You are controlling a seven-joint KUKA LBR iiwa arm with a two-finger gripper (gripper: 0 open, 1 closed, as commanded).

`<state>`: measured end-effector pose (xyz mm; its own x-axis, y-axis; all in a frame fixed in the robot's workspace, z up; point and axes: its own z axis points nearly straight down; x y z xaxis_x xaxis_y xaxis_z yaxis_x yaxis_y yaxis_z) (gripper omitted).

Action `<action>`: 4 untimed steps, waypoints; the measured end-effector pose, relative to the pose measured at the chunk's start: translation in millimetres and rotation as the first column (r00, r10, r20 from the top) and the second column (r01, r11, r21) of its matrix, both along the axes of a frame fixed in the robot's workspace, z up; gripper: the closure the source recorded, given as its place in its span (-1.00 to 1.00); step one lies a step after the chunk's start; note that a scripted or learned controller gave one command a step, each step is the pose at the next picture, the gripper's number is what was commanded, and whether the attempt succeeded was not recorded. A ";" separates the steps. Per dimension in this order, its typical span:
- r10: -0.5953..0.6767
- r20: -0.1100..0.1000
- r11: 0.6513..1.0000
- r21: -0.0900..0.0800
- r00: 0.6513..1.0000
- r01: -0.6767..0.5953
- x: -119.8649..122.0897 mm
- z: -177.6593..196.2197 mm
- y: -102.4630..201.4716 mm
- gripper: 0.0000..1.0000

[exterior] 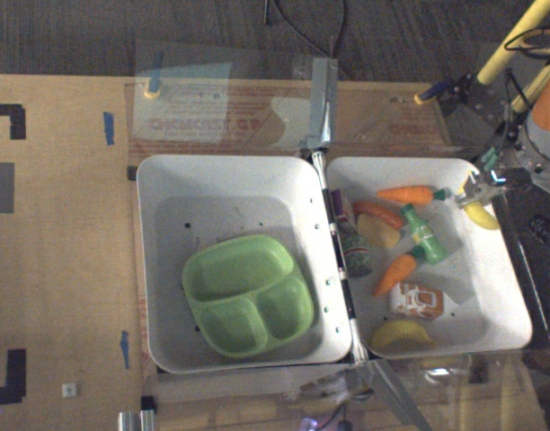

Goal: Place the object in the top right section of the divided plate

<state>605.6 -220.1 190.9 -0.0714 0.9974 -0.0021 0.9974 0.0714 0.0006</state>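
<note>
A light green divided plate (248,294) lies in the left bin (158,196), with one long section at its upper left and two smaller ones at its lower right. My gripper (475,190) hangs over the upper right corner of the right bin (513,317). A small yellow toy fruit (483,216) lies just under it against the bin's right wall. Whether the gripper touches that fruit is unclear.
Spread through the right bin are two orange carrots (406,194) (395,275), a red piece (376,211), a pale potato (378,232), a green bottle (424,237), a dark can (351,243), an orange-white carton (416,301) and a yellow fruit (401,334). A metal divider (322,106) runs between the bins.
</note>
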 end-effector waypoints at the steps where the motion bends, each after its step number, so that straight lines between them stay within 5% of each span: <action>1: -0.050 -0.001 0.999 0.003 0.999 0.050 9.1 16.7 120.5 1.00; 2: -0.067 -0.003 0.998 0.003 0.998 0.067 -29.5 -6.8 233.4 1.00; 3: -0.160 0.001 0.987 0.001 0.987 0.160 -82.5 85.3 90.2 1.00; 4: -0.142 -0.001 0.990 0.002 0.990 0.142 -101.0 36.0 56.1 1.00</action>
<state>504.6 -164.0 226.9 0.0714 0.9974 0.0002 0.9974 -0.0714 -0.0007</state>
